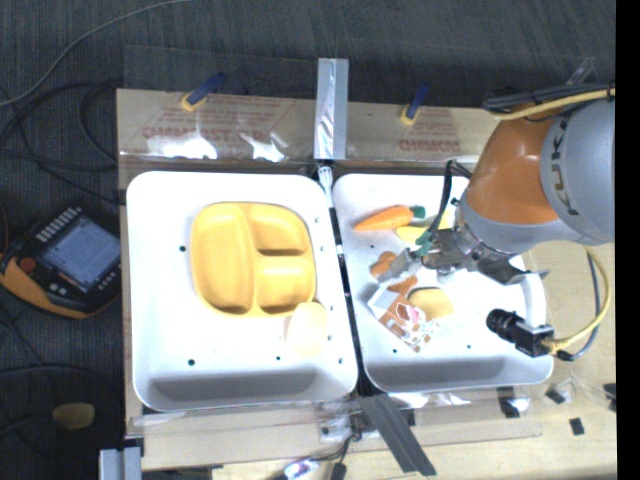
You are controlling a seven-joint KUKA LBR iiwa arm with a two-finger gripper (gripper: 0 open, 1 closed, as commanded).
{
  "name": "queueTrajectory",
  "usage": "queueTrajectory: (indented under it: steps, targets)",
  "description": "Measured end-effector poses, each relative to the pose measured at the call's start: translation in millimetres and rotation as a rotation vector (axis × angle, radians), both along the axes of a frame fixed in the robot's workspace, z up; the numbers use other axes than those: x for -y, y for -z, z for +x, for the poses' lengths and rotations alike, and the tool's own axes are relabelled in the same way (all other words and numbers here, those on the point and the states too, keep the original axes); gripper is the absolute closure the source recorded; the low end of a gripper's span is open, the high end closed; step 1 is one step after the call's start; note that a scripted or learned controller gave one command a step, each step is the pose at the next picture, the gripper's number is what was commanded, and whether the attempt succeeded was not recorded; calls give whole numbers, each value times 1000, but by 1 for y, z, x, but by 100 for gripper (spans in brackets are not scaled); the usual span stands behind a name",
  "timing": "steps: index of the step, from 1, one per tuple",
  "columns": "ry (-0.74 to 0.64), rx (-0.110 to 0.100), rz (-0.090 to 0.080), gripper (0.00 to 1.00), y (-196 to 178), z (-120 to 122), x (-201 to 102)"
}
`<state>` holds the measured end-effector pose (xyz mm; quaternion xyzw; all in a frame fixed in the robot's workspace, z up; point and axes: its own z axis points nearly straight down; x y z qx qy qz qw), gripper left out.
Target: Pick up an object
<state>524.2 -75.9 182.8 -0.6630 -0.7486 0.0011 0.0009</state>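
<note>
Right bin [385,368]: arm [530,183] reaching in, wrist low over carrot [383,218].

Bench on dark carpet, seen from above.

The floor [200,8] is dark grey carpet, with thin cables [95,33] trailing across it. A handheld pendant [60,260] with a screen and orange edge lies left of the bench [290,128], whose brown board top carries a clear plastic sheet held by two blue-and-yellow clamps [203,91].
</note>
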Motion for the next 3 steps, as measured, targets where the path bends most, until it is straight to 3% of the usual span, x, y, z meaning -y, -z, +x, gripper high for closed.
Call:
queueTrajectory:
  steps: [1, 2, 3]
  targets:
    - [-169, 0, -3, 0, -8, 78, 40]
    - [18, 21, -7, 0, 81, 144, 37]
    - [-23, 20, -7, 0, 87, 150, 67]
